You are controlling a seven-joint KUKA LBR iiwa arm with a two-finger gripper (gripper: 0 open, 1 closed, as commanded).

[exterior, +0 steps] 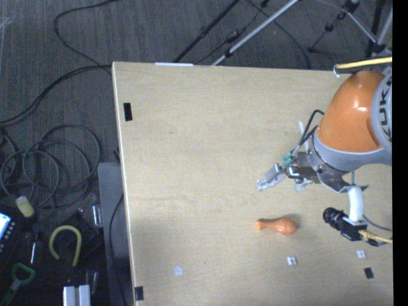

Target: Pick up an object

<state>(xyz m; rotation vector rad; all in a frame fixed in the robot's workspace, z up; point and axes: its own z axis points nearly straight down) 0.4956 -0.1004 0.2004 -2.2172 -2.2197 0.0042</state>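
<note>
On worktop (210,139), right side: orange pear-shaped object (278,225), lying loose; tool (268,180) just above, finger state indiscernible.

**Lettering on the arm only**

The one readable marking sits on the robot arm (363,116), over the counter's right edge: dark capital letters on the grey housing just right of the orange band, running vertically. "KU" can be made out before the frame cuts the word off. The small black and white tags on the counter (204,171) carry no legible characters.
</note>
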